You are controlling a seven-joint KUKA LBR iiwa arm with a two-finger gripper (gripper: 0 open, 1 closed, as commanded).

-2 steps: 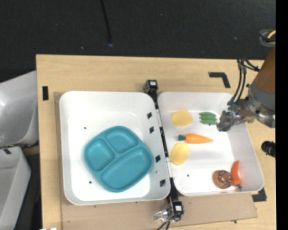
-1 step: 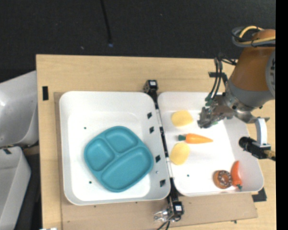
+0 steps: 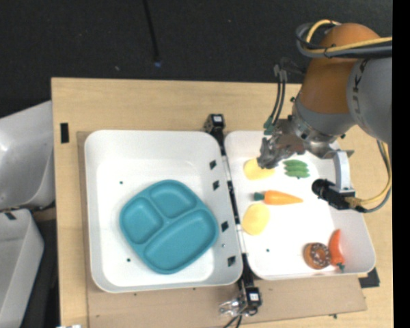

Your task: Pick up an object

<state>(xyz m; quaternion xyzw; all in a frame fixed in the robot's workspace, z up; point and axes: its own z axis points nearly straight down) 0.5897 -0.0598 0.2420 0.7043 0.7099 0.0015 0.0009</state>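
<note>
In the right bin [image 3: 355, 251] my gripper [image 3: 268, 161] hangs low over the far left corner, right at a small yellow toy [image 3: 255, 171] that lies under its tip. A green leafy toy [image 3: 296, 168] sits just to the right of it. An orange carrot [image 3: 281, 198] lies below, and a pale yellow lemon-like piece [image 3: 255, 219] rests near the bin's left wall. A brown doughnut [image 3: 318, 255] and a red piece [image 3: 336, 247] sit in the near right corner.
The left bin [image 3: 102, 156] bears a blue divided plate [image 3: 168, 225] in its middle. Between the two bins runs a wall with black clips [image 3: 227, 183]. The arm's grey body and orange band [image 3: 335, 74] loom over the right bin's far edge.
</note>
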